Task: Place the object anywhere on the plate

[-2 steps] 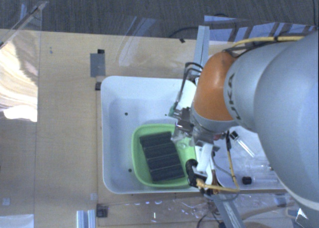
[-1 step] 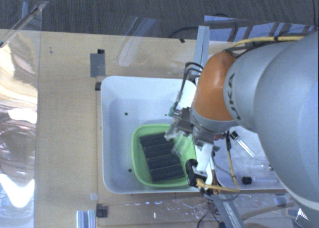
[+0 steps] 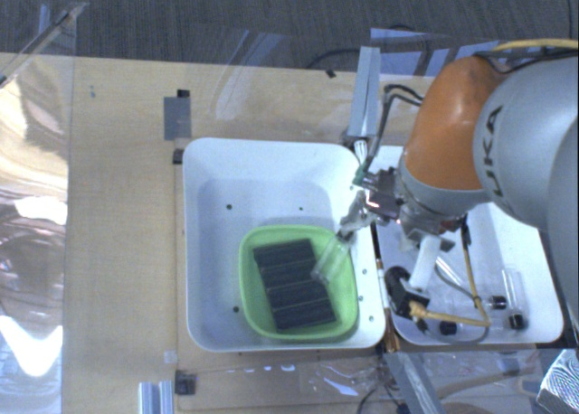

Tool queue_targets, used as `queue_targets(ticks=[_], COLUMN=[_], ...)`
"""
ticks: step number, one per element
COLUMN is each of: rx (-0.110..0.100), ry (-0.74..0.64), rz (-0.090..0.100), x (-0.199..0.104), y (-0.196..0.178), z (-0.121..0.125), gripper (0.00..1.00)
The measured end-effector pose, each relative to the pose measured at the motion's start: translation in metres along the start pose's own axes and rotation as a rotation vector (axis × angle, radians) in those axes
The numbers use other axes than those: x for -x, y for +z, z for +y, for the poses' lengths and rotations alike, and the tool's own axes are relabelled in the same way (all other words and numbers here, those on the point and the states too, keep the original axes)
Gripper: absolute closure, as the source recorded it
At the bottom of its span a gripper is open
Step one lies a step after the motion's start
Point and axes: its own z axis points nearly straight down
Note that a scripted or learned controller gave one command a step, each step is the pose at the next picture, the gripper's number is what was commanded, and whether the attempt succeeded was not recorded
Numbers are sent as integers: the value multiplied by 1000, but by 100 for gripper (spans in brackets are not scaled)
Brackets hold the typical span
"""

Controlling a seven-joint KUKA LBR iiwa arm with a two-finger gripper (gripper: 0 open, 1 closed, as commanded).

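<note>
Plastic is my read of the clear piece (image 3: 328, 260): thin, see-through, probably very light and a little springy, so I expect it to slide or flick away rather than drop cleanly. It lies slantwise across the right edge of the green plate (image 3: 246, 269). Its lower end is over the plate and its upper end runs up to the gripper (image 3: 351, 225), which hangs by the right wall of the left bin (image 3: 192, 249). I cannot tell whether the gripper is spread or closed, or whether the piece is truly pinched or merely leaning against it. A black ridged block (image 3: 291, 286) covers most of the plate's middle, leaving a bare strip along the right edge. If I had to take hold, I would grip across the narrow width near one end, and gently, since hard pressure could crack something this slick or squirt it out. Its outline is faint against the green, so I would judge its true edges with caution.
</note>
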Motion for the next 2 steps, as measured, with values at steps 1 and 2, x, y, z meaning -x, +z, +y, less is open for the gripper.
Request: queue_targets(ticks=[1, 2], rx=[4, -5], ry=[-9, -211], rz=[0, -1], x=[-2, -39], y=[-10, 66], z=[1, -15], gripper=[100, 100])
